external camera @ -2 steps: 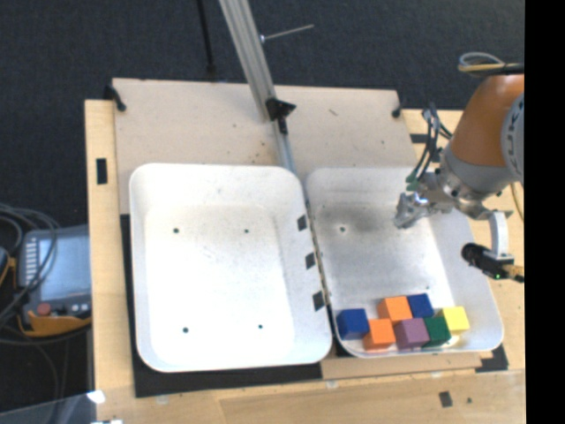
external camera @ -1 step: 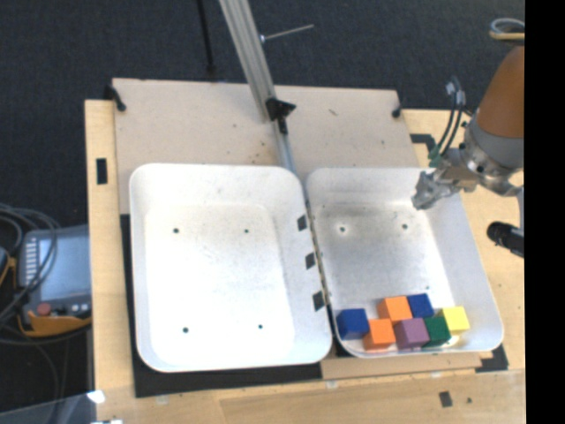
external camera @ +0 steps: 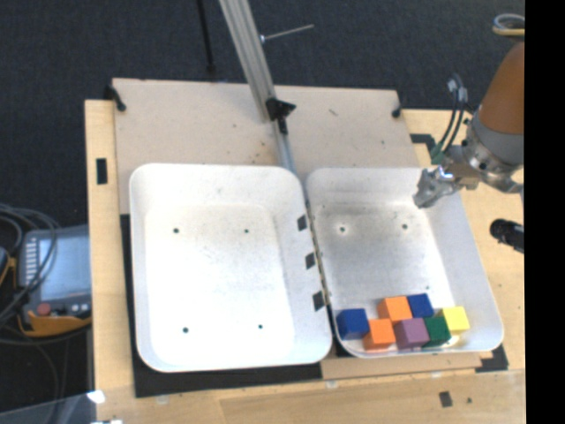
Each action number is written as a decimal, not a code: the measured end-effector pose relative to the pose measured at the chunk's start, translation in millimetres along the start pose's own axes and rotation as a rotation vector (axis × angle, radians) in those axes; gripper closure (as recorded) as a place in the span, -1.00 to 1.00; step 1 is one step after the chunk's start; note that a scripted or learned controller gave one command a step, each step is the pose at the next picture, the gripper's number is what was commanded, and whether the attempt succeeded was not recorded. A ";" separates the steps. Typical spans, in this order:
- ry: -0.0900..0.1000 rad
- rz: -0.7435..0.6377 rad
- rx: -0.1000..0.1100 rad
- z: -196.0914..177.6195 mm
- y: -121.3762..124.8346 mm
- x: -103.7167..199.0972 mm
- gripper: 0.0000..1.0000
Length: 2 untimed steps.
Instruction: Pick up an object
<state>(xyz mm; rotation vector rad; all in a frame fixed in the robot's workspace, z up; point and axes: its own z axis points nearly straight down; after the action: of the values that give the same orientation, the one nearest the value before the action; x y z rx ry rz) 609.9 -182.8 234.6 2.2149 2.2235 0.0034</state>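
Observation:
Several small coloured blocks lie bunched at the near edge of the right bin (external camera: 459,237): a blue block (external camera: 352,322), two orange blocks (external camera: 396,307) (external camera: 380,332), a second blue block (external camera: 420,305), a purple block (external camera: 410,332), a green block (external camera: 437,329) and a yellow block (external camera: 455,318). My gripper (external camera: 427,190) hangs over the far right corner of that bin, well away from the blocks, with nothing seen in it.
The left bin (external camera: 221,263) sits beside the right one. A slanted metal rail (external camera: 252,51) rises behind the bins. A control pendant (external camera: 53,276) and cables lie off the bench's left side.

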 end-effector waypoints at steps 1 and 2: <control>0.001 -0.003 0.002 -2.7 -17.5 59.4 1.00; 0.001 -0.003 0.004 2.5 -22.7 112.2 1.00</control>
<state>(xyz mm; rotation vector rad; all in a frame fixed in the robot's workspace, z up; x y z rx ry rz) 586.8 -70.7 231.9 2.2144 2.2290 0.0011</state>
